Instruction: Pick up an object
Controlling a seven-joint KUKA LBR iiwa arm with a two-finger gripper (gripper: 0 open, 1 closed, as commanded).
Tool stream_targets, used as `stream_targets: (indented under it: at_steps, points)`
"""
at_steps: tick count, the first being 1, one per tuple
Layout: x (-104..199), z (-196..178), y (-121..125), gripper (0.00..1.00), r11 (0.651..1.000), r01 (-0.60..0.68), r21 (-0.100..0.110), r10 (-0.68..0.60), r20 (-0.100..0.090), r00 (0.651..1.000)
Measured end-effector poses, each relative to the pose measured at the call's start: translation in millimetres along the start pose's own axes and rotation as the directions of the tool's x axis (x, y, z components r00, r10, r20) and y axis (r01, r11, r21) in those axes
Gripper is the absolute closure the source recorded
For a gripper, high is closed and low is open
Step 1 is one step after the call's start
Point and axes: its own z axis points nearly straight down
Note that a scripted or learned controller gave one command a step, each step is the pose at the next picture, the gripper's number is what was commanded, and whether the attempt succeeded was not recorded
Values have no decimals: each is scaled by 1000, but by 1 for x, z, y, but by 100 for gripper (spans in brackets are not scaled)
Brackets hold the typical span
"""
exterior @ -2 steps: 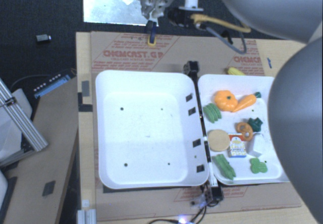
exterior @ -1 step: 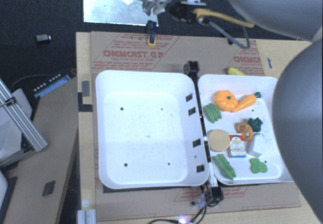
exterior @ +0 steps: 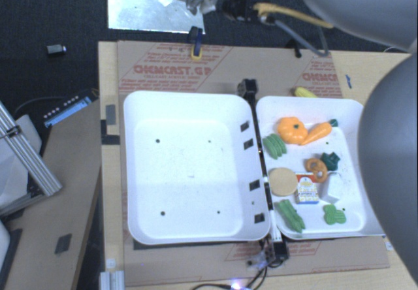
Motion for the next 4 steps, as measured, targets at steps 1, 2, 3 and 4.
stream_targets:
  at_steps: [1, 2, 3, 4]
  points:
    - [0, -3, 0, 100, 1000, 0, 1, 0, 1, 1000]
    - [0, -8, 0, 100, 1000, -1, 1, 1, 1, 1000]
    - [-1, -13, -5, 100, 1000, -1, 1, 1, 1, 1000]
    - [0, -21, 0, 100, 1000, -1, 0, 1, 0, 1000]
